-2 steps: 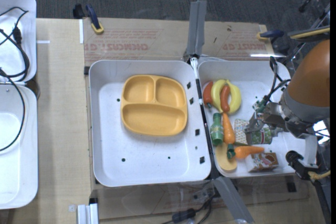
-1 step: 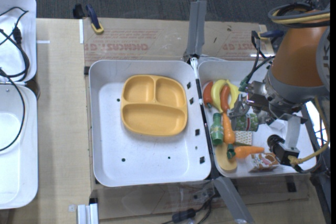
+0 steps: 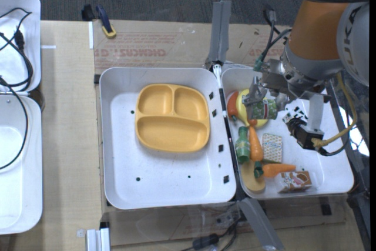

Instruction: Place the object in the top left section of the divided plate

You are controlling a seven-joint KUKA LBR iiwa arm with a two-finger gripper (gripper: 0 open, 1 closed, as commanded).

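Nearest the camera, at the bench's front edge, the left shallow white plastic bin shows bare floor with a few small dark holes. Inside it, toward twelve o'clock, lies the yellow three-section divided plate, nothing in any of its sections; the top left section is the smaller well at its ten o'clock.

Moving right across the divider, the right white bin is crowded: a green cylindrical toy, an orange plastic carrot, a second carrot lying at five o'clock, a pale waffle-textured square, and a small brown packet.

Over the heap's twelve o'clock corner hangs the grey two-finger gripper, just above a round red-and-yellow fruit-like toy and a clear jar with a green label. Whether the claw is released or clenched I cannot tell; nothing is plainly caught in it.

I'd judge this the picking step. No object has reached the plate. The next move calls for a secure grasp on one item, a lift clear of the divider, then travel toward nine o'clock.
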